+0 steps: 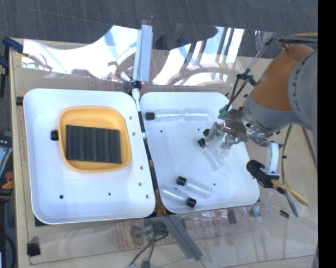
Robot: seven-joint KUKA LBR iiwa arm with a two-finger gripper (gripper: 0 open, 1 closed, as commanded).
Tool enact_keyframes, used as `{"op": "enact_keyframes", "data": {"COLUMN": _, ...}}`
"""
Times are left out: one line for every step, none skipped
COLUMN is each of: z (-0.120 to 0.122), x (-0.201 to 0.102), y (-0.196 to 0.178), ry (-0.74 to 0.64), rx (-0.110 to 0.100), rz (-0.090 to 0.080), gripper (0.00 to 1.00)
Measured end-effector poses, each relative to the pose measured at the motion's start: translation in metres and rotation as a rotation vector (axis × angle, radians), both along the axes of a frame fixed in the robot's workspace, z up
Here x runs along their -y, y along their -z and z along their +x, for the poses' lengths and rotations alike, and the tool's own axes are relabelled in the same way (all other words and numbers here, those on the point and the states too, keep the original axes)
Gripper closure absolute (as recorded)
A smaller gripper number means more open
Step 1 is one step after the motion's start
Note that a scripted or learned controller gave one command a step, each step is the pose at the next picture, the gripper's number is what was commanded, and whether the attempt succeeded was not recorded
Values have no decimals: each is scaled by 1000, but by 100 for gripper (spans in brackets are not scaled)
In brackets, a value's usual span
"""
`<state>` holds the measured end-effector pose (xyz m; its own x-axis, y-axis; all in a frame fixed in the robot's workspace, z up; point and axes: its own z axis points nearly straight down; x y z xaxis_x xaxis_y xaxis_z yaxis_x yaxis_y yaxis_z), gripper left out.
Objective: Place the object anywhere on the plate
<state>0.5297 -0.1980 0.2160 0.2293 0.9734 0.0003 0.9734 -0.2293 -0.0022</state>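
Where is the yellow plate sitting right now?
In the camera view, the yellow plate lies in the left bin, with a dark ridged insert on it. The clear tubes lie in the right bin.

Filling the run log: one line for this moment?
gripper: over right bin, at a tube | yellow plate: left bin, no tube | placement: not done

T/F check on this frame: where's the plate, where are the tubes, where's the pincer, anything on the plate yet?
1. The yellow plate sits in the left bin. True.
2. A clear tube lies on the plate. False: it carries a dark ribbed insert; the tubes are in the right bin.
3. The pincer is over the right bin. True.
4. Two capped tubes lie near the right bin's front edge. True.
5. The arm is over the left bin. False: the arm is at the right bin's right side.
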Motion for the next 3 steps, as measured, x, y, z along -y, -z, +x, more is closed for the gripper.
{"op": "enact_keyframes", "data": {"z": 33, "x": -23, "y": 18, "ry": -152, "rx": 1, "rz": 0, "gripper": 100}}
{"op": "enact_keyframes", "data": {"z": 88, "x": -59, "y": -2, "ry": -276, "rx": 1, "rz": 0, "gripper": 100}}
{"op": "enact_keyframes", "data": {"z": 122, "x": -78, "y": 8, "ry": -655, "rx": 3, "rz": -1, "gripper": 100}}
